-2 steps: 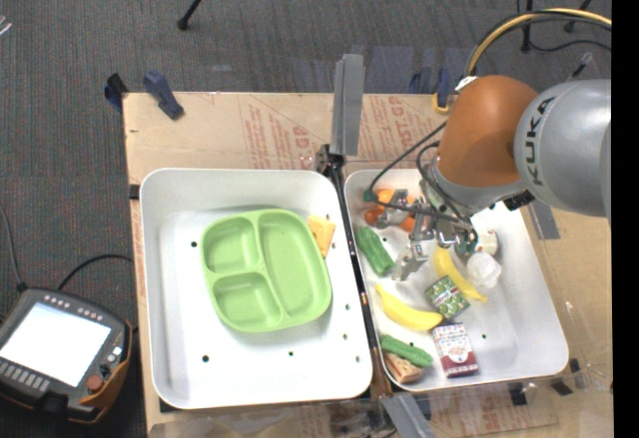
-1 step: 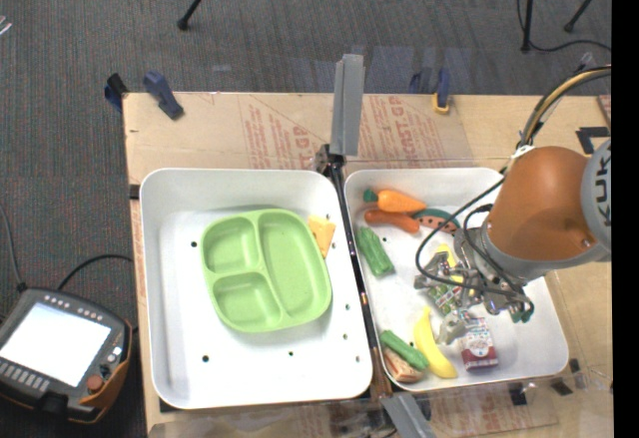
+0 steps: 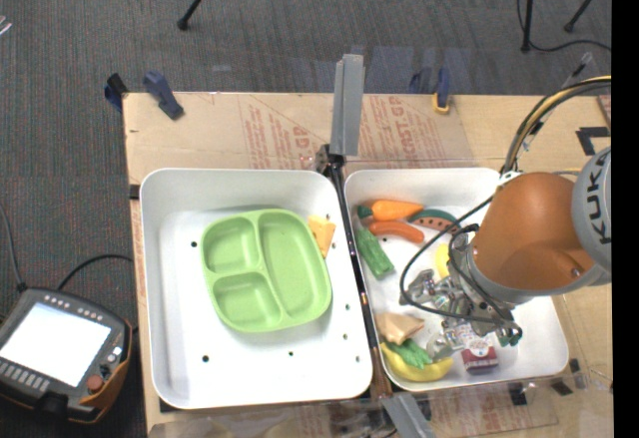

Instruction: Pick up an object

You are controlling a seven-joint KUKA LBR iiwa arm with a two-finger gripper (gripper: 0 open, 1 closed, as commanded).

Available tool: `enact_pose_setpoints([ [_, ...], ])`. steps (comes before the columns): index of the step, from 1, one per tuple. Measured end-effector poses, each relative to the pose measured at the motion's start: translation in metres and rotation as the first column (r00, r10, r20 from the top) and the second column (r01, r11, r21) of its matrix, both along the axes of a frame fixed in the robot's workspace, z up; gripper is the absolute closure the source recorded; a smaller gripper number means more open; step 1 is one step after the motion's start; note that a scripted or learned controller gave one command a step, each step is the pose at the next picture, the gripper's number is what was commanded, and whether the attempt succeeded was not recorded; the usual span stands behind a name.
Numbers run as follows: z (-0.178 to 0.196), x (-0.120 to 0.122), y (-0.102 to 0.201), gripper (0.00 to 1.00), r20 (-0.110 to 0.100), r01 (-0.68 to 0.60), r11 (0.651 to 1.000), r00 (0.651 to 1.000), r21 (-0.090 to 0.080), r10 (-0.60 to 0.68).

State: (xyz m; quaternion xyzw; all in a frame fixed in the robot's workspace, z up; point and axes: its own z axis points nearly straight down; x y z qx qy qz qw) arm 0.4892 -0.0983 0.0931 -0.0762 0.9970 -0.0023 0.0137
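The right bin [image 3: 529, 366] holds a heap of toy food. Along its far side lie an orange carrot [image 3: 397, 209] and a red-orange piece [image 3: 399, 230], with a green cucumber-like piece [image 3: 375, 250] beside them. At the near side sit a tan wedge [image 3: 401, 327], a yellow banana [image 3: 419, 370] with a green piece [image 3: 412, 354] on it, and a small red and white can [image 3: 480, 357]. My gripper [image 3: 461, 318] hangs low over the near middle of this bin, just above the can, under the orange wrist band [image 3: 529, 231].
The left bin [image 3: 170, 226] bears a green three-compartment plate [image 3: 268, 269], and a small orange wedge [image 3: 321, 231] rests at the plate's right edge. A grey post [image 3: 347, 107] rises behind the wall shared by the bins. A teach pendant [image 3: 55, 341] lies on the floor at left.
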Motion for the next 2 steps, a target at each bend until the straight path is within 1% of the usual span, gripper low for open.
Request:
enact_pose_setpoints([
  [1,-0.005,0.098,-0.002,0.00,-0.025,-0.175,0.985,0.984,0.004,0.175],
  [2,-0.006,0.117,0.019,0.00,-0.026,-0.108,0.994,0.994,0.005,0.108],
])
